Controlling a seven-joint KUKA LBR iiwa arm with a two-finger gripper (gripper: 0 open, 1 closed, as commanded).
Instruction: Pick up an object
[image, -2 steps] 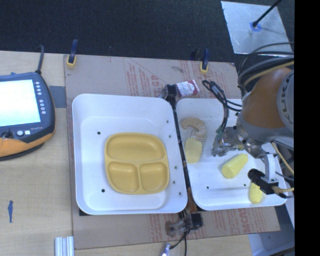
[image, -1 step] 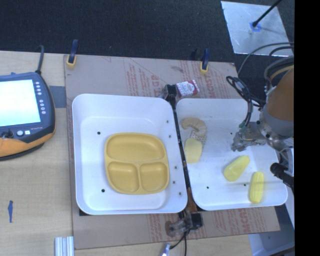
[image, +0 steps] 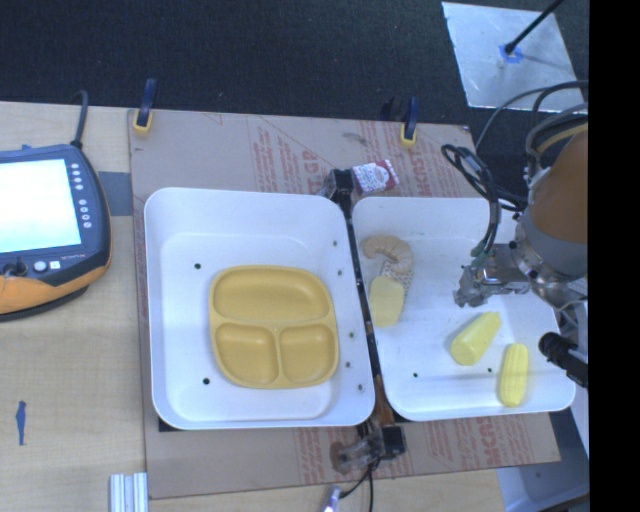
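Note:
The right bin (image: 430, 395) holds a tan croissant-like piece (image: 386, 250), a pale yellow block (image: 385, 300), a yellow cylinder (image: 474, 338) and a corn cob (image: 513, 374). My gripper (image: 478, 285) hangs over the right bin's right half, just above the yellow cylinder and apart from it. Nothing shows between its fingers. The arm's orange band (image: 565, 190) rises behind it at the right edge.
The left bin (image: 170, 300) holds a yellow divided plate (image: 272, 326). A small red-and-white packet (image: 373, 177) lies on the cardboard behind the bins. A teach pendant (image: 45, 225) sits at the far left. Cables (image: 480, 170) hang by the arm.

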